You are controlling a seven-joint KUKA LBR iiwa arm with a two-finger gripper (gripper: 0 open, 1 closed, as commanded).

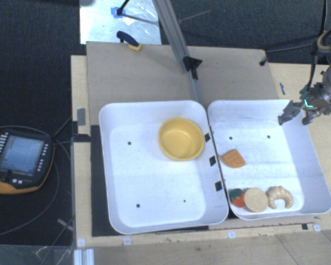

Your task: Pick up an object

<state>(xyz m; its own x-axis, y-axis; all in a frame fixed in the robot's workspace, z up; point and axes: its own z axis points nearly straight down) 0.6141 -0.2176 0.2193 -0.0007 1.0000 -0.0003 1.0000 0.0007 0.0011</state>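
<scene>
Hovering over the right bin (314, 164)'s far edge, the end effector (297, 115) has its fingers apart and empty. Nearest in that bin, the orange wedge (233, 159) looks light, rigid toy food; pinch across its narrow width.

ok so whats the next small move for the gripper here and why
Probably a move inward and down toward the orange wedge. The gripper sits high over the upper right edge of the right bin, holding nothing, and the wedge lies alone, apart from the round cracker and croissant crowded in the bottom corner, so it looks the easiest pick.
</scene>
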